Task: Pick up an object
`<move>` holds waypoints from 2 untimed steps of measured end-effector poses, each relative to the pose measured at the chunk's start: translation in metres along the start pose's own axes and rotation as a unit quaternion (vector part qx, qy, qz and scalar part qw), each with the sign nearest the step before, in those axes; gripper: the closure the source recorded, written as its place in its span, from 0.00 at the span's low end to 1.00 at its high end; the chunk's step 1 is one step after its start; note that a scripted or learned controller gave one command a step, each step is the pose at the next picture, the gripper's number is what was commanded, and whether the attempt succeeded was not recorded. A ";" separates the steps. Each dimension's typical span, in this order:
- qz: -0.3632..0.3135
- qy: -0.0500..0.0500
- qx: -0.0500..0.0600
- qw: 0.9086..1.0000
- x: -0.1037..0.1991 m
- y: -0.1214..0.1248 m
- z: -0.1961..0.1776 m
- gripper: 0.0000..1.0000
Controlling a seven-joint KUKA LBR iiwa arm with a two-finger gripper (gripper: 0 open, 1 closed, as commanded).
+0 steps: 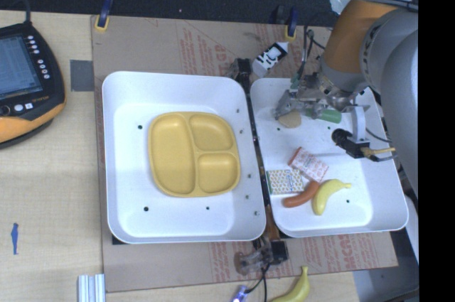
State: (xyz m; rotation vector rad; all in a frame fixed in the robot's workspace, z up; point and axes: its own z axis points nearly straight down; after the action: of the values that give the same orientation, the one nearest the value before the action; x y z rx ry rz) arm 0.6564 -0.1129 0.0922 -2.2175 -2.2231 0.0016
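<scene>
**Arm set for a pick in the right-hand bin.** A grey KUKA arm (pixel 395 62) is pictured bent in from the right of the frame, with its orange band (pixel 354 38) at upper right and its wrist turned downward. The pincer (pixel 295 107) is held low at the upper left corner of the right-hand bin (pixel 387 212). It is placed at or just above a tan round piece (pixel 289 121), taken here to be the object to be picked.

The approach-and-grasp step is judged to be in hand, since nothing is seen raised clear of the bin floor. Whether the pincer is spread or pressed together cannot be told from this slant, and no hold on the tan round piece can be confirmed.

A small green piece (pixel 330 114) is seen just right of the pincer. Lower in the same bin, well apart from it, a pink packet (pixel 309 164) and a patterned packet (pixel 284 181) are laid near each other. Below them a banana (pixel 325 194) is set against a red sausage-shaped piece (pixel 300 196).

A firm closing on the tan round piece and a straight lift are judged to be called for next. Little sideways room is left by the bin wall close at hand. A yellow divided plate (pixel 193 153) is held in the left-hand bin (pixel 124 173) on the table (pixel 50 187).
</scene>
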 end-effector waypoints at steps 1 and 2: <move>0.000 0.000 0.000 1.000 -0.012 0.000 0.000 0.00; -0.001 0.000 0.000 1.000 -0.012 0.000 -0.011 1.00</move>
State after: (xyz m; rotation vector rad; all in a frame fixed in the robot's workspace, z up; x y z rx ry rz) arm 0.6568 -0.1247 0.1027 -2.2156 -2.2254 0.0018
